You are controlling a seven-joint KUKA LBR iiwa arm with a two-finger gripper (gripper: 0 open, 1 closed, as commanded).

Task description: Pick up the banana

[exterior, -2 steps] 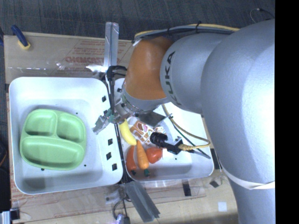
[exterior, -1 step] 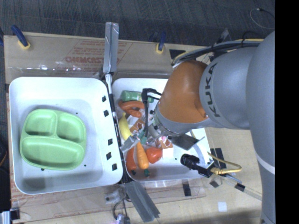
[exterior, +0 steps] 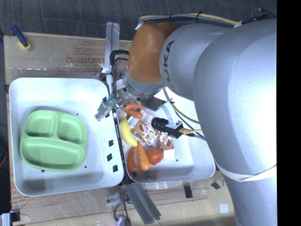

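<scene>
The yellow banana [exterior: 126,132] lies at the left side of the right bin [exterior: 200,161], close to the wall between the two bins, running from upper left to lower right. My gripper [exterior: 104,108] hangs over that dividing wall, just above and left of the banana's upper end. Nothing shows in its grasp. The big grey arm with its orange band covers most of the right bin.
Beside the banana are a patterned carton [exterior: 149,132], an orange carrot [exterior: 142,157], a red vegetable [exterior: 155,155] and another orange piece [exterior: 135,111]. A green divided plate [exterior: 52,139] sits in the left bin [exterior: 28,88]. A blue clip [exterior: 21,36] lies at the bench's far left.
</scene>
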